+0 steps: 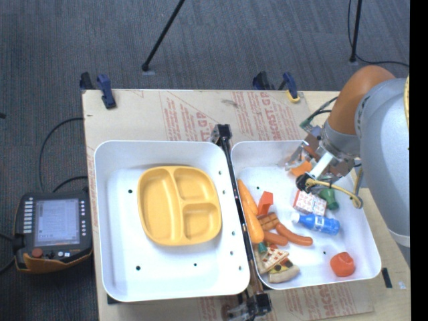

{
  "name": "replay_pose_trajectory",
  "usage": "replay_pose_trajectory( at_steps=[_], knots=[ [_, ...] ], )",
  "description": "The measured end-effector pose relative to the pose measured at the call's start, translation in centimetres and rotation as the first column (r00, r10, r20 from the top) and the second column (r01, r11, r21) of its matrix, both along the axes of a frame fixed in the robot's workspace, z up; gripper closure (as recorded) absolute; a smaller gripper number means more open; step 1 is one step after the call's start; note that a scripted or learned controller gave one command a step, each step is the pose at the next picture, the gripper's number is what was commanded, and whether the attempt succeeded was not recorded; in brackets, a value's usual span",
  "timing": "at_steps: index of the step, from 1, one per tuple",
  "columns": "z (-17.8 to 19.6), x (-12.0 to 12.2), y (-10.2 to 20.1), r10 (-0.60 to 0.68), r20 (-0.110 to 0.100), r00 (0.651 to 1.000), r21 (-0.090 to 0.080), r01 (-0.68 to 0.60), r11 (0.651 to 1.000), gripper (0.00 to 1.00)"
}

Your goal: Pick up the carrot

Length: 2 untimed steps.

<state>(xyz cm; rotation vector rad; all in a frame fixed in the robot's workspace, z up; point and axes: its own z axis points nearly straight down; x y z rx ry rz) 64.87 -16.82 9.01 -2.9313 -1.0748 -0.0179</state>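
From the fixed overhead camera, the bench carries two shallow white bins side by side: the left bin (114, 172) holds a yellow divided plate (179, 204) lying flat near its middle, and the right bin (371, 246) holds a clutter of toy food. The carrot (249, 212) lies lengthwise along the right bin's left wall, just beside the divider between the bins, its thicker end pointing toward the lower part of the view. That spot probably makes it awkward to take, since the wall is close on one side and a small orange-red block (265, 201) and two sausages (289, 235) crowd the other. A pizza slice (277, 263) sits just below the carrot's end, a blue-and-white bottle (317, 224) and a red-printed carton (309, 202) lie toward the bin's middle, and a red tomato (342, 264) rests near the lower right corner. The arm reaches in from the right, and its gripper (309, 168) hangs over the upper right part of the bin, near the carton and well apart from the carrot. Cabling and the wrist body blur its tip, so whether it is spread or closed cannot be told; nothing is visibly held. The pick looks not yet begun.
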Motion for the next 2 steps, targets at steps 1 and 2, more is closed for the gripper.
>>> replay_pose_trajectory(
  at_steps=[1, 2],
  knots=[
    [0.89, -0.16, -0.38, 0.006, -0.004, 1.000, -0.013, -0.006, 1.000, 1.00],
    [0.87, -0.16, -0.31, 0.007, -0.004, 1.000, -0.012, -0.007, 1.000, 0.00]
  ],
)
